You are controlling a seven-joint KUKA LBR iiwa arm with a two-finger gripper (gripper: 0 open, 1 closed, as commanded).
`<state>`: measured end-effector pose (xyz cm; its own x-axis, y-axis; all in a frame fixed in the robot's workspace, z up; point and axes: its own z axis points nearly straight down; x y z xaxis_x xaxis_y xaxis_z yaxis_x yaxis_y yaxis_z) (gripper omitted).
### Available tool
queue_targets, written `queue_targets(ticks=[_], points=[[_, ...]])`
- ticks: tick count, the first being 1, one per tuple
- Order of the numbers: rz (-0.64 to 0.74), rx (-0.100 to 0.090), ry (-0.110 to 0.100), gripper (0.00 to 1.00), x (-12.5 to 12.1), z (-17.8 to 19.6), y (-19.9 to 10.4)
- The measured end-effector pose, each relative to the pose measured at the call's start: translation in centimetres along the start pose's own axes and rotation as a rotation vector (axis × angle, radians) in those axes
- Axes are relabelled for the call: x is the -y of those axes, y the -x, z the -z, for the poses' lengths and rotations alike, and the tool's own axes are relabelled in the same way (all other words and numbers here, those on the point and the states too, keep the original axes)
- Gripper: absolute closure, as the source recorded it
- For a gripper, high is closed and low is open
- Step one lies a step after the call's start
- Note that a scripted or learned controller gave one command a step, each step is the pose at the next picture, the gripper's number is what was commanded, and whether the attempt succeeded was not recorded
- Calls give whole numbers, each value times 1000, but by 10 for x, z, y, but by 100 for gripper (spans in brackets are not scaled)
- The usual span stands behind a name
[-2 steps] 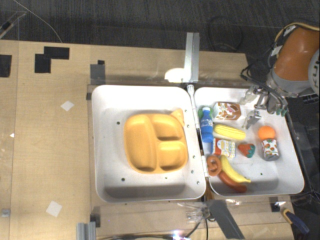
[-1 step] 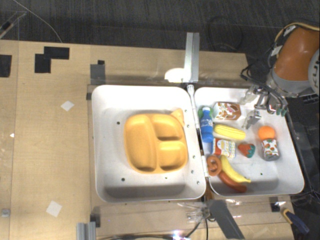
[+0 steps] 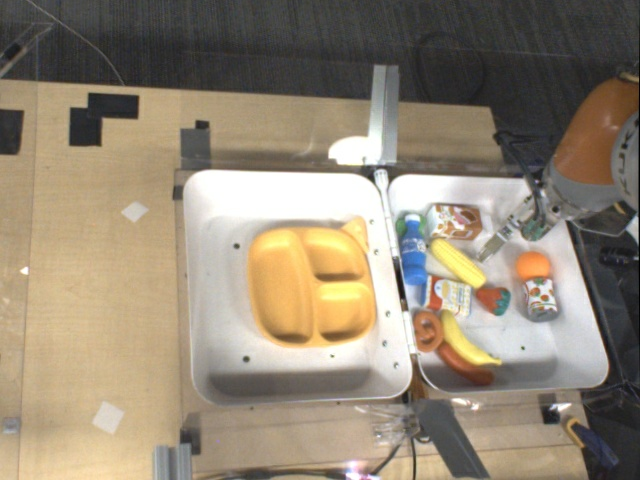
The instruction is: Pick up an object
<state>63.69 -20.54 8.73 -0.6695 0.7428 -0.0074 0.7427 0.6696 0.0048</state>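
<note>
My gripper (image 3: 497,240) hangs unclenched, grasping nothing, above the right white bin (image 3: 590,353). The yellow plastic corn cob (image 3: 456,263) lies just left and below my fingertips, its long axis slanting down-right, nearest target.

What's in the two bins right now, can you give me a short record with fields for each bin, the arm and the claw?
left bin: yellow divided tray
right bin: blue bottle, corn cob, banana, orange ball, small can, two printed food packets
arm: reaches in from the right, over the right bin's upper part
claw: above the bin floor, right of the corn cob, holding nothing visible
task state: no object picked up yet
</note>
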Motion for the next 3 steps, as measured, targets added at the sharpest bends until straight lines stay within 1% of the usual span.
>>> queue_targets(ticks=[1,2,3], points=[[29,1,1,0,36,2,-32],[-144,-1,-1,0,-29,1,2],[43,1,0,0,35,2,-29]])
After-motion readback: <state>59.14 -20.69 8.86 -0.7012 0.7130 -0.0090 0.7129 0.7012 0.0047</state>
